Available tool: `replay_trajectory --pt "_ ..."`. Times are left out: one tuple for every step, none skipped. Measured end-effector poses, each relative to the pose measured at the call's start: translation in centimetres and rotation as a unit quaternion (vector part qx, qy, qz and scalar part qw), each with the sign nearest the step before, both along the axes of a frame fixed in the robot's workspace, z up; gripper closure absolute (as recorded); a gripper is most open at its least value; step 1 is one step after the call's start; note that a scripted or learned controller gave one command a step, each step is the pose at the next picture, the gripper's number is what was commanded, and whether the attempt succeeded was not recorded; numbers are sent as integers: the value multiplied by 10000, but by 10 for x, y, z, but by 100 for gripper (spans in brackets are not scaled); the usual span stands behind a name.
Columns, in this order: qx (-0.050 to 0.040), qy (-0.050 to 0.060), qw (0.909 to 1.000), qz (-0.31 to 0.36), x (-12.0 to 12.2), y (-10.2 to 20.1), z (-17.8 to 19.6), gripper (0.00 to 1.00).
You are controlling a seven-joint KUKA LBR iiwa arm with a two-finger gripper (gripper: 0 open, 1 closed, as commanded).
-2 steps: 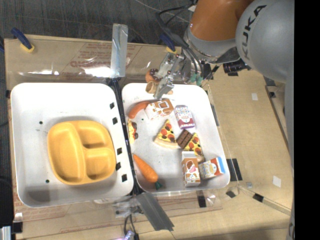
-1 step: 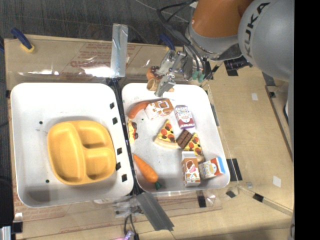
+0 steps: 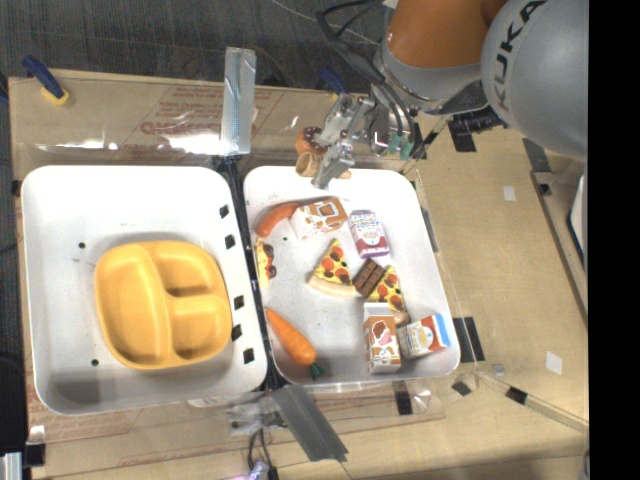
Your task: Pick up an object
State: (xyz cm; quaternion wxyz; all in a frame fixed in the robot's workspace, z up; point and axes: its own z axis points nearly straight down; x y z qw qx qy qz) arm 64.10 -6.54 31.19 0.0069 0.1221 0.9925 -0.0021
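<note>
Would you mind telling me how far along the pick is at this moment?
Nothing looks picked yet: the carrot, pizza slice and cartons lie in the right bin. The gripper is above that bin's far rim, with something small and tan by its tip; whether it is gripped is unclear. The lift remains.

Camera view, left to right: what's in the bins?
Yellow tray → carrot → pizza slice → purple carton → the carton at the right bin's near right corner.
</note>
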Motion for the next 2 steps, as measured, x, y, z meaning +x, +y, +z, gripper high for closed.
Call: replay_trajectory --pt "22 60 10000 -43 -36 4 -3 100" --pt "8 58 9933 1153 -1 -59 -6 100"
